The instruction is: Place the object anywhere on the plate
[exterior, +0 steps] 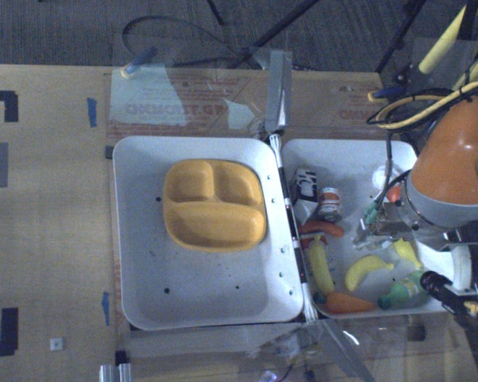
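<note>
A yellow plate (214, 204) with three compartments lies in the left bin (135, 269), with nothing on it. The toy foods lie in the right bin (346, 153): a curved yellow banana (366, 270), a long yellow piece (321, 266), an orange carrot (350, 302), a red piece (323, 229), a small can (329, 203) and a black-and-white carton (306, 185). My gripper (376, 231) hangs low over the right bin's middle, just above the banana and right of the red piece. The wrist hides how its tips stand.
A green bottle-like toy (404, 293) and a yellow wedge (406, 251) lie at the right bin's near right, under the arm. The raised divider (287, 213) between the bins runs front to back. Cables (414, 106) hang at the back right.
</note>
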`<state>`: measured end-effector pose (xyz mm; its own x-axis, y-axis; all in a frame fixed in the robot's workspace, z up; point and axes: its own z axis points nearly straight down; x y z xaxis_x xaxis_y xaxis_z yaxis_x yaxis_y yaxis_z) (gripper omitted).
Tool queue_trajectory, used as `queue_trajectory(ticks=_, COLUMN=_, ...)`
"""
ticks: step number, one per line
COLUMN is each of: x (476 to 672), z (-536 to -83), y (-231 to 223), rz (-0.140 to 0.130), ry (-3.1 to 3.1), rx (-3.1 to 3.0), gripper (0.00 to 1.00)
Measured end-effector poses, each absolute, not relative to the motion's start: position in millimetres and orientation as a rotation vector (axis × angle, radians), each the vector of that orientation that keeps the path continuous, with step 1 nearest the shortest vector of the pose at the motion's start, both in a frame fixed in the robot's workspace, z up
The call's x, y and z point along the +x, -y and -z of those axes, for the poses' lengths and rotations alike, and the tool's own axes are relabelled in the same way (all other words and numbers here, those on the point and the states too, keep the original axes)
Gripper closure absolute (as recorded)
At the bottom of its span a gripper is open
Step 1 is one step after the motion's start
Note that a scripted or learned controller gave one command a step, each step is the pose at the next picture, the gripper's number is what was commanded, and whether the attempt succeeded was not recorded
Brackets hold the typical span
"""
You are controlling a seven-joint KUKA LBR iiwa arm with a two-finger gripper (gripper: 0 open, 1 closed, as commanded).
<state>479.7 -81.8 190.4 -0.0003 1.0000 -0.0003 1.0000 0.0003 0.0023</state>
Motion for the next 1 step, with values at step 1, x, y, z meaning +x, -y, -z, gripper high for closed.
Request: queue_trajectory(ticks=1, x=479.6, z=-182.8, y=151.8, rz=0.000, ry=-2.411, rx=2.008, gripper=1.00)
